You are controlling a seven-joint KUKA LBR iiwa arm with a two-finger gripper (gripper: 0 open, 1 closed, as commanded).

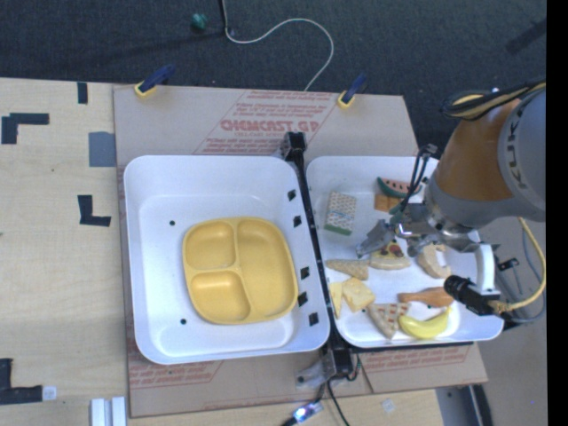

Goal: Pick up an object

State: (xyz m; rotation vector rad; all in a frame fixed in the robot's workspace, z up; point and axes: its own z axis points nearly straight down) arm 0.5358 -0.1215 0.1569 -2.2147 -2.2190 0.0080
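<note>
A light wooden worktop (53, 264) marked with dark tape pieces carried a cardboard sheet (257, 122) held by two blue-and-yellow clamps, and on it two shallow white bins sat side by side. The left bin (146, 193) held a yellow divided plate (238, 269) with three compartments, lying flat near the bin's middle. A black divider strip ran between the bins.

The right bin (351, 169) held an assortment of toy food: a pale green cracker-like block (340, 211) near its left wall, a pale wedge (347, 269) and yellow cheese pieces (353, 295) below it, a pizza slice (383, 319) and a yellow banana (428, 325) along the near edge, an orange carrot-like piece (426, 298) just above the banana, and a watermelon slice (393, 185) towards the far side.

The gripper (390, 234) was down among the items in the middle of the right bin, its dark fingers spread apart, one finger (373, 238) reaching left and nothing seen between them; a tan flat piece (389, 259) lay just beneath it. The grey arm (497, 171) with its orange band reached in from the right, cables trailing along it.
</note>
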